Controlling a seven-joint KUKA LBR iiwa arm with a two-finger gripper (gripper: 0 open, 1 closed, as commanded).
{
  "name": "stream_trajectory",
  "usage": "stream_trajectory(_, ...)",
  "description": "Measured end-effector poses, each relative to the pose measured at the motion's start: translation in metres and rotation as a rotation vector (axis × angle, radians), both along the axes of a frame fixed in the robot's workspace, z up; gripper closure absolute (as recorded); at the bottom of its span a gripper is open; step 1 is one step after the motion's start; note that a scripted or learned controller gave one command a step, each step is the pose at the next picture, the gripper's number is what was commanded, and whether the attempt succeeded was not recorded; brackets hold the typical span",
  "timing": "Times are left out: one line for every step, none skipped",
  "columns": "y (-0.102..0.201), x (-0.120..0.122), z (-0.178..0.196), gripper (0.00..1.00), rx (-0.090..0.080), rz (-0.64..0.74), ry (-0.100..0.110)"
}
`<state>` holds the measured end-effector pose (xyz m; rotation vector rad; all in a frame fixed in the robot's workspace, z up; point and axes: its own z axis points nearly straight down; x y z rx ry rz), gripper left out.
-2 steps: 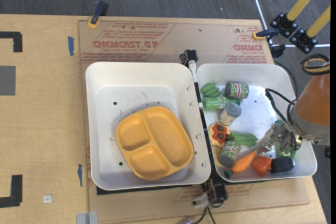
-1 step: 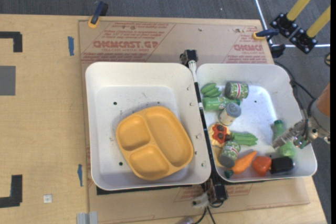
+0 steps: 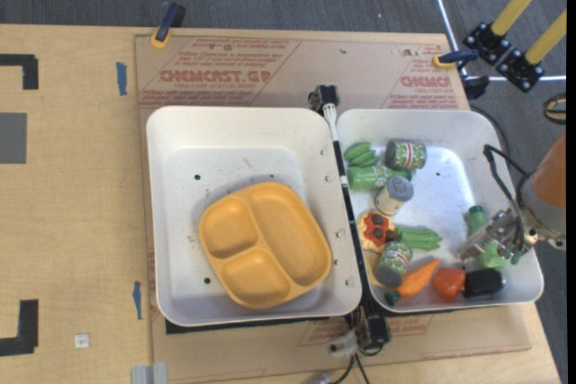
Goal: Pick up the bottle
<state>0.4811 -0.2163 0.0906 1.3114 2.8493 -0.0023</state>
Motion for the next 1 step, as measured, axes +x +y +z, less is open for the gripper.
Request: stream_trajectory(0.0675,-0.0009,0.0693,1.00,0.003,-0.124,0.000)
